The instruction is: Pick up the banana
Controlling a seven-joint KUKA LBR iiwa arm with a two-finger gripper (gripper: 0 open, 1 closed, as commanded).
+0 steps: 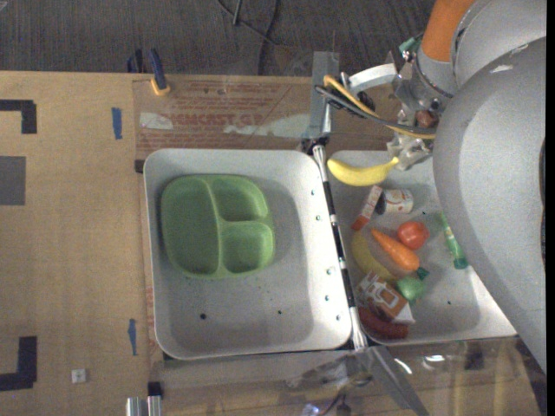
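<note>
While the gripper [406,156] clamps one banana [360,172] end, it hangs near the right bin's [451,323] top edge.

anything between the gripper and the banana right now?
Nothing visible. The gripper sits right at the banana, at its right tip near the top of the right bin. The carrot and tomato lie lower, clear of it.
</note>
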